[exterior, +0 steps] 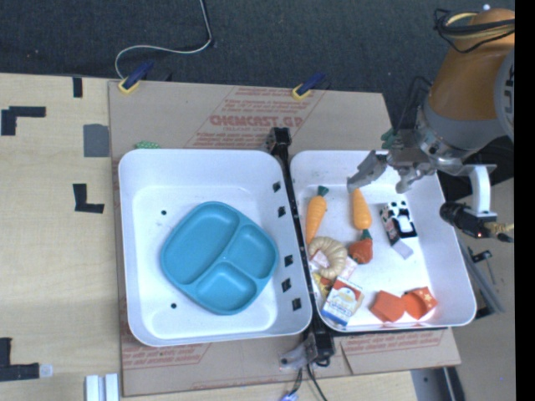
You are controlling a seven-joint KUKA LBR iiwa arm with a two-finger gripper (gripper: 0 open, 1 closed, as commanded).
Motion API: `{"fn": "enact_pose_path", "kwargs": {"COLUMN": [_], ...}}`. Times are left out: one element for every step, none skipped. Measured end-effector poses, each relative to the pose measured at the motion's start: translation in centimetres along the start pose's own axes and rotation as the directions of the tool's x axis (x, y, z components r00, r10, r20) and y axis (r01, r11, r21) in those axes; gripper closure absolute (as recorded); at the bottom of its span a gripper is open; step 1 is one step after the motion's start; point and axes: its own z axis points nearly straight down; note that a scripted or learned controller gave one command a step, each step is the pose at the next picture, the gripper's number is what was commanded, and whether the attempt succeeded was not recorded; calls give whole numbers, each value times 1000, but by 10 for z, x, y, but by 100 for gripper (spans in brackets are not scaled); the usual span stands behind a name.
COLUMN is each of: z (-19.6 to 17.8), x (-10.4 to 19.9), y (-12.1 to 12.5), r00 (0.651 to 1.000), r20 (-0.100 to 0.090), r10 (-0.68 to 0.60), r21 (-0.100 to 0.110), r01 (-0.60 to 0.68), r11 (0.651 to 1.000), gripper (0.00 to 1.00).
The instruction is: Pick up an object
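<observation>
Orange carrots [360, 209] lie loose in the right bin [443, 249], heaped with other toys so you have several targets. Your jaws [386, 174] hang spread and empty over that bin's far end, just beyond the nearer carrot. The left bin [138, 224] carries a blue tray [219, 257], kept apart.

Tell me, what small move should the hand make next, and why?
Probably lower straight down. The hand hangs open above the right bin, holding nothing, with one finger just above the top of the nearer toy carrot, the closest object to pick.
</observation>
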Motion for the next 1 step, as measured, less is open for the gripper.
{"fn": "enact_pose_path", "kwargs": {"z": [179], "x": [8], "y": [-4], "r00": [1000], "r20": [-1], "r10": [0], "r21": [-2], "r01": [0], "r11": [1000], "gripper": [0]}}
